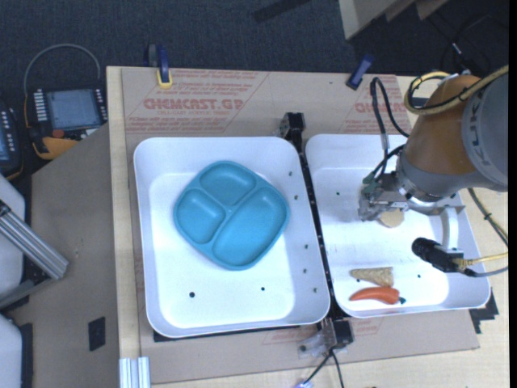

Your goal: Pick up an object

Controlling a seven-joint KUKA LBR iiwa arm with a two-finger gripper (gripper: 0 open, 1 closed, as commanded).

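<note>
Robot arm lowered into the right bin point(339, 168), its gripper point(378, 207) down beside a small tan object point(393, 217).

Whether the gripper is spread or pinching cannot be told from above. The tan object lies touching or just beside its tip, apparently not lifted. Nearer the front wall lie a tan wedge-shaped piece point(374, 276) and an orange carrot-like toy point(376, 295). The left bin point(161, 297) holds a blue divided plate point(232, 214). The grasp attempt seems underway; next would be closing on the object and lifting.
</note>
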